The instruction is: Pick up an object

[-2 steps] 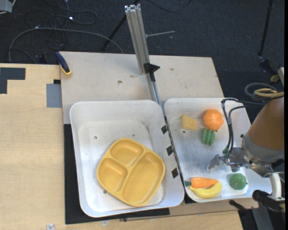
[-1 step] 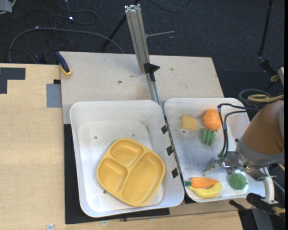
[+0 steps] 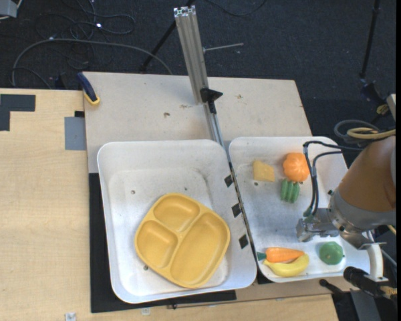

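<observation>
A pale bench (image 3: 254, 105) carries two white bins over dark floor strewn with cables. The left bin (image 3: 120, 179) holds a yellow divided plate (image 3: 182, 239). In the right bin (image 3: 267, 212), the gripper (image 3: 310, 231) hovers above a carrot (image 3: 284, 254) and banana (image 3: 289, 267); I cannot tell how its jaws stand.

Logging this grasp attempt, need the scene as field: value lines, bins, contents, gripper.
left bin: yellow divided plate
right bin: pale yellow wedge, orange fruit, green ridged piece, carrot, banana, green round piece
gripper: low over right bin floor, between green ridged piece and carrot
finger state: cannot tell
</observation>
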`<state>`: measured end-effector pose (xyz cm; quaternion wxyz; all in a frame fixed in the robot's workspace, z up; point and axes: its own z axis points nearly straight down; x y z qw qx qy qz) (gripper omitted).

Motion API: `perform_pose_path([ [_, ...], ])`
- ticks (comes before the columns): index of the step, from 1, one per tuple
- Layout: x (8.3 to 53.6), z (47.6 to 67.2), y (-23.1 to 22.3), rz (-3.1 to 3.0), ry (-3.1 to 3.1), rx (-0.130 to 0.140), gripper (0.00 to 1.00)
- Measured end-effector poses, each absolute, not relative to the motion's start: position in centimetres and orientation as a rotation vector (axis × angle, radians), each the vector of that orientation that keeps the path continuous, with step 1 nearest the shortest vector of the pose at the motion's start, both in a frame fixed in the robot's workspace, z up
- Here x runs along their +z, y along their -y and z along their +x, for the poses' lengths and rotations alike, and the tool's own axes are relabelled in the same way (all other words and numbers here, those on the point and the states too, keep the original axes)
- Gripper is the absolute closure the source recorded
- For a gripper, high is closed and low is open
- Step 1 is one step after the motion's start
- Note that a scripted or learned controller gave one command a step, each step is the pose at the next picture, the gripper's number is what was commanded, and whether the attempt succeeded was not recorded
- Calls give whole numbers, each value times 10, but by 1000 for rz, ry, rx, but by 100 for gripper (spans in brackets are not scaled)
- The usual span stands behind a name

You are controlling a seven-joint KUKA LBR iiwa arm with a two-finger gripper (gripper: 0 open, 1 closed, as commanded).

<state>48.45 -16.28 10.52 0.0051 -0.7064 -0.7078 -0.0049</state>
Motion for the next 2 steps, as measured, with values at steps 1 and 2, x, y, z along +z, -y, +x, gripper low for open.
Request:
perform_pose_path([
  [1, 152, 478, 170, -2222, 2222, 0, 100],
  [2, 197, 487, 170, -2222, 2225, -2, 100],
])
